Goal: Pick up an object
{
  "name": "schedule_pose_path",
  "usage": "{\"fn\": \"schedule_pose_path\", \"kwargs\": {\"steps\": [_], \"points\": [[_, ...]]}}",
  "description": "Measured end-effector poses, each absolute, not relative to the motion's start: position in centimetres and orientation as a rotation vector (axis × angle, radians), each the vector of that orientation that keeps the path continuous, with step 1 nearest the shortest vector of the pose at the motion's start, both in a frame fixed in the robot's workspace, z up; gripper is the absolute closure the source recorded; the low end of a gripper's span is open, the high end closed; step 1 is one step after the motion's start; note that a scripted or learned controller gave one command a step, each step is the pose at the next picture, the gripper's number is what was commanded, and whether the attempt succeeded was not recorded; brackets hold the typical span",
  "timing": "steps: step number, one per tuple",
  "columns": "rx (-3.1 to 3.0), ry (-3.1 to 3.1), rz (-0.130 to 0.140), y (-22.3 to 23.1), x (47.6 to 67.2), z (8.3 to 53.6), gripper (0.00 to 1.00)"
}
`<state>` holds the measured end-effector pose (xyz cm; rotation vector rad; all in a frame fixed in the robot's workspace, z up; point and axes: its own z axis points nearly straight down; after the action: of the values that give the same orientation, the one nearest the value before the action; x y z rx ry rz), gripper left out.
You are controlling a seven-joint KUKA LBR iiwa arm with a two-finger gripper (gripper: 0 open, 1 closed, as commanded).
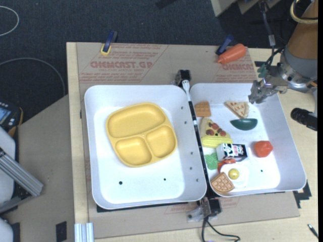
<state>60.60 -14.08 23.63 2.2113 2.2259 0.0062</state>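
Toys crowd the right bin's (282, 135) left side, waffle (222, 183) and egg (235, 174) at its near edge, tomato (262, 148) mid-bin. Farther back, the gripper (257, 96) hovers over the far right corner beside a pizza slice (237, 108); can't tell its grip.

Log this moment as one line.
gripper: over right white bin, nothing seen held | nearest: tan toy sandwich wedge | yellow divided tray: left bin

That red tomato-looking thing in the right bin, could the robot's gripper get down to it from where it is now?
Probably yes. The red toy lies apart from the other pieces, with bare bin floor around it, and the gripper hangs above the same bin with nothing between.
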Motion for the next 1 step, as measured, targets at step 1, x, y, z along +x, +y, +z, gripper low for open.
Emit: {"fn": "schedule_pose_path", "kwargs": {"steps": [1], "points": [[2.217,2.233,0.001,-8.00,60.59,22.67,1.00]]}}
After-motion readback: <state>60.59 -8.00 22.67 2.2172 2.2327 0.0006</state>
